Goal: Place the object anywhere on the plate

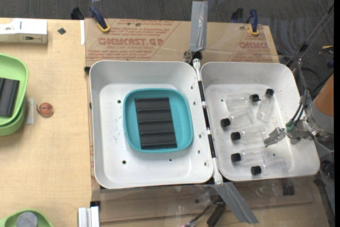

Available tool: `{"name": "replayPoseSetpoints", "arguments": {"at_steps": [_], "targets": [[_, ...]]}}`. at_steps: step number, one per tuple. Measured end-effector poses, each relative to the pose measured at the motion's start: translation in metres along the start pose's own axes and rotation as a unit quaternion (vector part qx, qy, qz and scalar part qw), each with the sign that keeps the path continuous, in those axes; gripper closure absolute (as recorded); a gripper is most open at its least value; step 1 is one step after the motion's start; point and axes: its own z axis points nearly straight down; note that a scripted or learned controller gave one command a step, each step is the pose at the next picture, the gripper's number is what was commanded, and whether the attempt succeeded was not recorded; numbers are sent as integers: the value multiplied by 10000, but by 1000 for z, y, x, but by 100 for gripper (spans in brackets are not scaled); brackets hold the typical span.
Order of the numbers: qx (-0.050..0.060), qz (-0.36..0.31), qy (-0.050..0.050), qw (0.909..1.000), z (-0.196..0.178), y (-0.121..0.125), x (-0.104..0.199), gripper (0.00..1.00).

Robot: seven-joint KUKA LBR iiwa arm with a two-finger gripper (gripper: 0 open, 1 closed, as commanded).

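Hovering at the right bin's (297, 82) right edge, my fingers (274, 136) sit among clear black-capped vials (245, 157); their spread I cannot tell. Teal plate (183, 119) lies well apart, left.

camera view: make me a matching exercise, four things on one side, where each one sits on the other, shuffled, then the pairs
Things:
1. teal plate
2. clear vials with black caps
3. gripper
4. green tray

Places:
A. right bin
B. left edge of the wooden bench
C. left bin
D. over the right bin, near its right wall

Pairs: 1-C, 2-A, 3-D, 4-B
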Motion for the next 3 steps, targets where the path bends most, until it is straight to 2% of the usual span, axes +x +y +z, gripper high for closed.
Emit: {"name": "replayPoseSetpoints", "arguments": {"at_steps": [1,2,3], "targets": [[-19,-98,-39,9999,7,-1,4,0],[-27,-104,-69,9999,-101,-2,-7,0],[-8,-249,-42,9997,-20,0,-6,0]]}}
